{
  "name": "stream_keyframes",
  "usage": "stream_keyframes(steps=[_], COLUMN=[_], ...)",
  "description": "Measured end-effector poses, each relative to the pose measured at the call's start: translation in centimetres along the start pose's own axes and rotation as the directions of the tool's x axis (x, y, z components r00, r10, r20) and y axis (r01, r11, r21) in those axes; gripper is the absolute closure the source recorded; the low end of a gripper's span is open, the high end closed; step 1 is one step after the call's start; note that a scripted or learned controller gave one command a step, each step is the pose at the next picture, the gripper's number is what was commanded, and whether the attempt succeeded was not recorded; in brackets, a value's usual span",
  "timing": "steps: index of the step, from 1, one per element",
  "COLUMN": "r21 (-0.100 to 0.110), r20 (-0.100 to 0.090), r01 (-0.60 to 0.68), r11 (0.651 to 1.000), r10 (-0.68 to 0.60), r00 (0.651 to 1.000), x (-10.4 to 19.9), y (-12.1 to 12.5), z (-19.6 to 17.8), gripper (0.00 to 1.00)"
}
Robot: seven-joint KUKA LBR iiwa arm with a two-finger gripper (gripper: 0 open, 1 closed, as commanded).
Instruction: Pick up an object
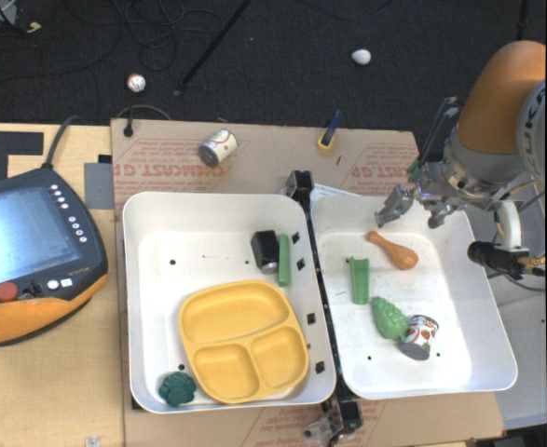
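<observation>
A cardboard-topped bench carries two white bins beneath a dark, cable-strewn floor, with a teach pendant at left and a small can on the cardboard behind. The left bin holds a yellow divided tray, a black block, a green stick and a broccoli piece. The right bin holds an orange drumstick, a green bar, a green leafy toy and a red-and-white object. The gripper hovers over the right bin's far edge, fingers spread apart and holding nothing, the drumstick just below it.
</observation>
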State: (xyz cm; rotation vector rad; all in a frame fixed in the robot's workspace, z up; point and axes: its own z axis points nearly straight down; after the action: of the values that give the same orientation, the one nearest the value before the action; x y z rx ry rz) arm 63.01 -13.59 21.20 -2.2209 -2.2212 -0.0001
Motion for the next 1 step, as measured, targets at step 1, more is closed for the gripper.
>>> stream_keyframes(steps=[1], r21=[0.006], r20=[-0.003], r01=[-0.004], r11=[1.000], r10=[0.004], r00=[1.000], x=[-1.54], y=[-7.25], z=[12.87], gripper=[0.00])
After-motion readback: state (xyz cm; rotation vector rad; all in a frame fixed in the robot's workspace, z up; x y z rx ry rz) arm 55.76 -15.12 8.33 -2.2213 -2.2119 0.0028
